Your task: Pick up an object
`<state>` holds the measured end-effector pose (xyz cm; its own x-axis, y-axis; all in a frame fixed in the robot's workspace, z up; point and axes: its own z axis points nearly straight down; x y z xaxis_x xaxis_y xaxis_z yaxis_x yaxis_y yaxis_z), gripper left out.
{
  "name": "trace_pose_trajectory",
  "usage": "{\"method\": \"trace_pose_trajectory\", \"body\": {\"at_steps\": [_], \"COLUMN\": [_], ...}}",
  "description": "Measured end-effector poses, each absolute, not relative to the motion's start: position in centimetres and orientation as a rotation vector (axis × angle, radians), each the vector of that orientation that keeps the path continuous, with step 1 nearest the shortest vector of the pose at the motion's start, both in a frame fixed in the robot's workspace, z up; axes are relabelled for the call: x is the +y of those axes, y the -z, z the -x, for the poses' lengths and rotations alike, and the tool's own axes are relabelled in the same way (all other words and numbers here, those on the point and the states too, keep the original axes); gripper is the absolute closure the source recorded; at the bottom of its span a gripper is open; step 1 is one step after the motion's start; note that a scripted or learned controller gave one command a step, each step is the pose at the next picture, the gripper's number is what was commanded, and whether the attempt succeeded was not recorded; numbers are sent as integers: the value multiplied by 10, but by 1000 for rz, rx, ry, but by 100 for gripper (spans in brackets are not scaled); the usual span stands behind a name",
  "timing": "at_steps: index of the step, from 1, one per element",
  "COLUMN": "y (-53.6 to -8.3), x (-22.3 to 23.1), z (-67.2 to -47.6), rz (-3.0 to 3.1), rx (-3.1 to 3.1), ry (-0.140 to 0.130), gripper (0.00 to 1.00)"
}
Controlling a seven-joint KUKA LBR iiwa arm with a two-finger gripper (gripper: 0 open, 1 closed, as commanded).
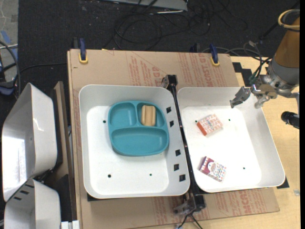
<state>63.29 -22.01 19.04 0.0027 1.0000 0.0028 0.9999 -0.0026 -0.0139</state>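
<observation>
Two small packets lie in the right bin (267, 142). An orange and white one (209, 125) sits near its middle. A maroon and white one (212, 169) lies nearer the front edge. My gripper (249, 98) hovers over the bin's far right corner, above and to the right of the orange packet. Its fingers (238, 98) stand open, with nothing between them. The grey arm with its orange band (289, 51) reaches in from the right.
In the left bin (95, 166) rests a teal divided plate (138, 137), and a tan block (148, 115) lies in its far right compartment. A black strip (177, 128) divides the two bins. Grey tubs (26, 132) stand at the far left.
</observation>
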Motion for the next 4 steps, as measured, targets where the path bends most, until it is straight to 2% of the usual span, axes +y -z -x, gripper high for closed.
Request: {"method": "trace_pose_trajectory", "body": {"at_steps": [1,3,4], "y": [-200,-89,-103], "x": [-219,-221,-221], "z": [-636,-642,-644], "rz": [2221,2216,2218], "rx": [-2223,-2224,-2230], "ry": [0,-3,0], "gripper": [0,0,100]}}
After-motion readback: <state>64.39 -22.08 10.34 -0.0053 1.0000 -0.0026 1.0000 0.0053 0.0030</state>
